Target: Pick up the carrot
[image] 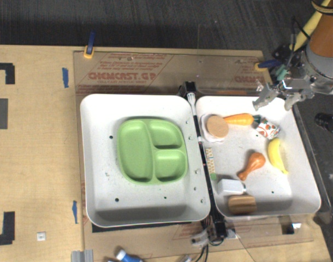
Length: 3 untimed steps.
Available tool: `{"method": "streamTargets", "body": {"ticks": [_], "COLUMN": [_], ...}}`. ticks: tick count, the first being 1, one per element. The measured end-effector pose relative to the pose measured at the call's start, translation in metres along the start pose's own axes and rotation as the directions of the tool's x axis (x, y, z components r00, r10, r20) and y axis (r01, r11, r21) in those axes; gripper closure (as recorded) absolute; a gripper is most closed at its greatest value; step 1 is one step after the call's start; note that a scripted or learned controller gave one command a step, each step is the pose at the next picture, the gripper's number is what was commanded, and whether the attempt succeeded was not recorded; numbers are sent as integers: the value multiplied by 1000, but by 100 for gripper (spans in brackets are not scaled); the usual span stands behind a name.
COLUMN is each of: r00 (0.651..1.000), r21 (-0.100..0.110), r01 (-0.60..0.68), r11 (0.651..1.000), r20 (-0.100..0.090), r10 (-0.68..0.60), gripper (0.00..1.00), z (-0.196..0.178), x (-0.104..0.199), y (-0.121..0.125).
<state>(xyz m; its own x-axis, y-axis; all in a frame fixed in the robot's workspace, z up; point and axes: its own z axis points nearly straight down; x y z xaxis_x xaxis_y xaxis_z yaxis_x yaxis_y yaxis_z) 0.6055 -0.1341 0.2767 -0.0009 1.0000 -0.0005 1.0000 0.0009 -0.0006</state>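
Orange tapered carrot lies lengthwise left-right, just nearer and left of the metal two-finger gripper, which looks spread open, holding nothing.

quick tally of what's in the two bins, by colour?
Green: 1, divided plate, left bin
Orange: 2, carrot, drumstick-shaped toy
Yellow: 1, banana
Tan/brown: 2, round cookie-like piece, wooden block
White: 1, block
White with red marks: 1, small item
Total: 8, seven of them in the right bin
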Motion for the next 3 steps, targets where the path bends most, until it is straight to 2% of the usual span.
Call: {"method": "streamTargets", "body": {"ticks": [1, 2, 3], "r00": [973, 998, 998], "r21": [7, 5, 23], "r01": [229, -56, -54], "r11": [973, 998, 998], "r20": [-4, 6, 15], "r10": [-229, 56, 54], "gripper": [0, 0, 100], "z": [152, 187, 179], "x": [-15, 0, -5], "y": [14, 53, 49]}}
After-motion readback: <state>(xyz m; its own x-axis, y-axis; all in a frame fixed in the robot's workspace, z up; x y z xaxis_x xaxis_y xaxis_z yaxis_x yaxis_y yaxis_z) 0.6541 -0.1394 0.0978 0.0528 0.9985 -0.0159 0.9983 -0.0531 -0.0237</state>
